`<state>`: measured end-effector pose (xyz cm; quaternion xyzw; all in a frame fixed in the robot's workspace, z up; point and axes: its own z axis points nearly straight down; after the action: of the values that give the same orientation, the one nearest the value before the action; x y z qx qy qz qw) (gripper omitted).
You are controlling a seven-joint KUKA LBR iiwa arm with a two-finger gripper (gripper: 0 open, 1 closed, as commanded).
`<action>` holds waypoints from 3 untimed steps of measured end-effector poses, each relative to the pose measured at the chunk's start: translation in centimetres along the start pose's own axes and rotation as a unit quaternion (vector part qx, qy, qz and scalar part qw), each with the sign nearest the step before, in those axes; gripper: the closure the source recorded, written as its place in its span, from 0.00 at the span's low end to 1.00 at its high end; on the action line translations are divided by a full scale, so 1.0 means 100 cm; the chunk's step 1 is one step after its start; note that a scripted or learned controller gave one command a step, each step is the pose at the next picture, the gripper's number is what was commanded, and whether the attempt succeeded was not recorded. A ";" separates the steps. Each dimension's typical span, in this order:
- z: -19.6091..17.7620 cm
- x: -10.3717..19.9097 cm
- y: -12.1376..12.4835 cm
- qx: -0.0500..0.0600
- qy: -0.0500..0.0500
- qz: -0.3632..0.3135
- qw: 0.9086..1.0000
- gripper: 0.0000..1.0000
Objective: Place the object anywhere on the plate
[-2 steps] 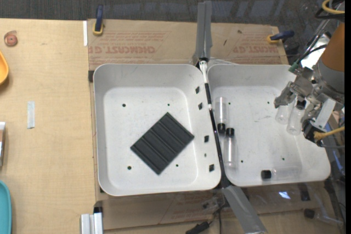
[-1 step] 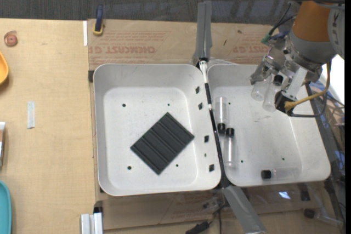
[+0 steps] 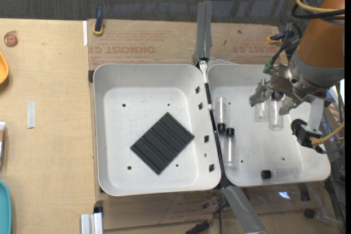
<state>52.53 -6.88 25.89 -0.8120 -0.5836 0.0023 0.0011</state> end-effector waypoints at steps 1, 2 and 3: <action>0.030 0.067 0.031 0.000 0.000 -0.063 0.998 1.00; 0.069 0.136 -0.039 0.000 0.000 -0.261 0.965 1.00; 0.069 0.114 -0.053 0.000 0.000 -0.279 0.960 1.00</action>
<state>51.11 5.66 19.02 -0.6168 -0.7871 0.0019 0.0013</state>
